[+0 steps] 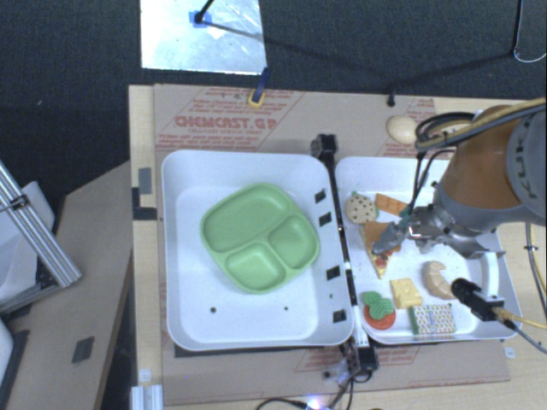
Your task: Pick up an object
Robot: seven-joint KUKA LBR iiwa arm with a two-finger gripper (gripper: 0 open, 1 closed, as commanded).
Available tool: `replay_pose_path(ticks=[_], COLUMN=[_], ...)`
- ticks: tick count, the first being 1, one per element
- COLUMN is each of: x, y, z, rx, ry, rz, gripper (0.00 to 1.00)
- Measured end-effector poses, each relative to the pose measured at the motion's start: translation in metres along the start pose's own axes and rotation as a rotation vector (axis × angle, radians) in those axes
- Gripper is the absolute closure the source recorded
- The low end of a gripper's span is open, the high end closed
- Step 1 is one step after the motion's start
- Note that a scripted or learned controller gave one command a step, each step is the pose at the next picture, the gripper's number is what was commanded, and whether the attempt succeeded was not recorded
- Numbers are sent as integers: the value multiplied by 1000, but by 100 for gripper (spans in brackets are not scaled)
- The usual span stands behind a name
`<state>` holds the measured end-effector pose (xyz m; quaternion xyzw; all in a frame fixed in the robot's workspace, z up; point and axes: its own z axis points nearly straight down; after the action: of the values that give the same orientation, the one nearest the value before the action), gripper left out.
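The right bin (491, 267) holds several toy foods: a chocolate-chip cookie (359, 206), an orange wedge (391, 204), a pizza slice (377, 253), a croissant (436, 278), a yellow cheese block (406, 293), a tomato with green leaves (379, 311) and a checkered piece (433, 319). My gripper (389, 236) reaches in from the right and hangs low over the upper end of the pizza slice, hiding part of it. Nothing is visibly lifted off the bin floor.
The left bin (184, 229) carries a green divided plate (259, 237). A black divider with clips (338, 229) runs between the bins. A pale egg-shaped object (400, 128) lies on the bench behind the right bin. The arm's body (483, 182) covers that bin's right rear part.
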<state>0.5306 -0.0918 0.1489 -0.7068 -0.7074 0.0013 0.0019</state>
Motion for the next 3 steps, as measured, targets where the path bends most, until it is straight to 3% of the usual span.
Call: replay_pose_path(ticks=[2, 3], x=[3, 3], y=[-1, -1], z=[66, 54], rx=[-3, -6], ry=[0, 0], rz=[0, 0], gripper=[0, 100])
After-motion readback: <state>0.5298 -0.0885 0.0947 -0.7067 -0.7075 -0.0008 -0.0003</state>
